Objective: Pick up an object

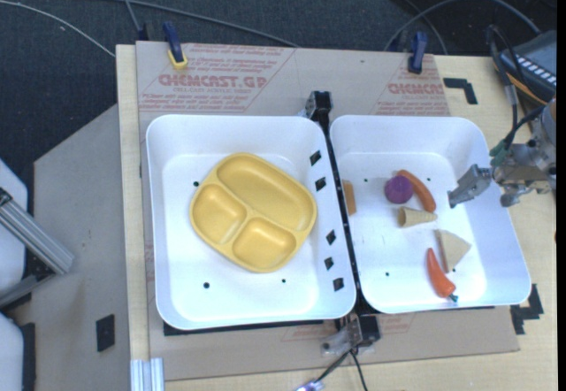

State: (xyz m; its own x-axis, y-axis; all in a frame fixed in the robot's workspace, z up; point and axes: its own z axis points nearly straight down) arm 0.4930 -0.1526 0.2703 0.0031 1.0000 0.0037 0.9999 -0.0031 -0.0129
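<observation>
We see two white bins side by side on the bench [265, 62]. The left bin [168, 230] carries a yellow divided plate [254, 211], tilted a little on its base. The right bin [495, 248] holds the small things: a purple ball [398, 189] touching an orange sausage shape [416, 190] at its 3 o'clock, a cone [416, 218] just below them, a pale wedge [452, 249] at the cone's 4 o'clock, a carrot [439, 272] at 6 o'clock of the wedge, and a small brown piece [349, 197] by the bin's 9 o'clock wall. The end effector [482, 186] hangs over the bin's 3 o'clock rim, clear of all pieces; we cannot tell how it is set.
</observation>
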